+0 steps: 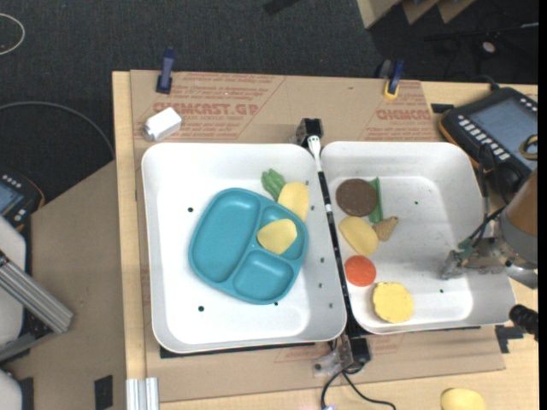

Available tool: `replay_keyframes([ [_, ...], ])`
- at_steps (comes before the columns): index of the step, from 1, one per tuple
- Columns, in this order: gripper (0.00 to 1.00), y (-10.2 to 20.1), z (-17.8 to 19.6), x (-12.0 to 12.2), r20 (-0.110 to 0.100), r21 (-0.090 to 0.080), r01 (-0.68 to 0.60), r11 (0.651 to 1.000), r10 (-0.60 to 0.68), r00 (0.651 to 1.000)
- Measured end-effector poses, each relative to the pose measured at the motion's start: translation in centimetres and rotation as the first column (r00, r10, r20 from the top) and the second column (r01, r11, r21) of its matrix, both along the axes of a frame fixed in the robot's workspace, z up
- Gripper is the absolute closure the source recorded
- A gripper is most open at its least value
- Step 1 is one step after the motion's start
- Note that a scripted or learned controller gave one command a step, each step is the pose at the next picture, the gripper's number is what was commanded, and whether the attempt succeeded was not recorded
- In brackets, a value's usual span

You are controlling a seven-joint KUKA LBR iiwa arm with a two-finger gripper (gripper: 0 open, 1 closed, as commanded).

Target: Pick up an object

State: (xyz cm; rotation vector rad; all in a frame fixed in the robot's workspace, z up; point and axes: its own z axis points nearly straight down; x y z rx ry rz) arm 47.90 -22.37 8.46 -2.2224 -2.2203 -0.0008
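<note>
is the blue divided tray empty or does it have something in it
Not empty: a pale yellow piece lies in an upper right compartment of the blue tray.

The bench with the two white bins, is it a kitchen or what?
Probably a robot lab, not a kitchen: the white bins hold toy food beside a blue tray, and a control pendant sits nearby.

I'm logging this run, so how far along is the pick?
Nothing looks picked up yet. The pincer sits low at the right side of the right bin, with nothing visible between its fingers. The brown disc, yellow piece, red disc and yellow disc all lie in that bin. Reaching one, gripping and lifting remain.
</note>
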Motion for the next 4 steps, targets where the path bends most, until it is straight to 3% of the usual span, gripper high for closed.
replay_keyframes([
  [4,1.0,0.0,0.1,0.0,-0.002,0.0,-0.001,1.0,0.001,1.0],
])
